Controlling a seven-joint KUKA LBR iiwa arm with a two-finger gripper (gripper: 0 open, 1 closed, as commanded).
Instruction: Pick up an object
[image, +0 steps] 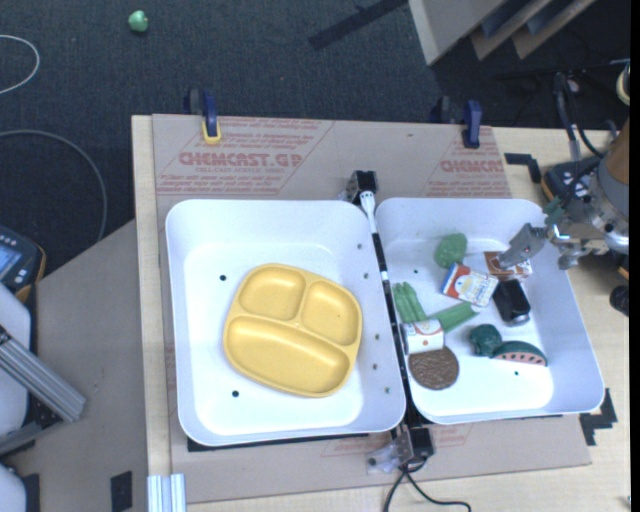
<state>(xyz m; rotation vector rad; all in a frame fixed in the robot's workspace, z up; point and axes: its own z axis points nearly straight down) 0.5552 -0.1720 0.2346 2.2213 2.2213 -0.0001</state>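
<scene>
A brown board (300, 150) printed with red lettering covers the bench under both bins, held at its far edge by a yellow clamp (210, 122) and a blue clamp (471, 124). On the dark carpet beyond lie a small green ball (138, 19) and a thin white cable (70, 160).

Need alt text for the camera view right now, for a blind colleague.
The grey arm's two-finger gripper hovers at the right white bin, above small toys including a black block, a brown round cookie and a watermelon slice. The left white bin holds a yellow divided plastic tray.
</scene>
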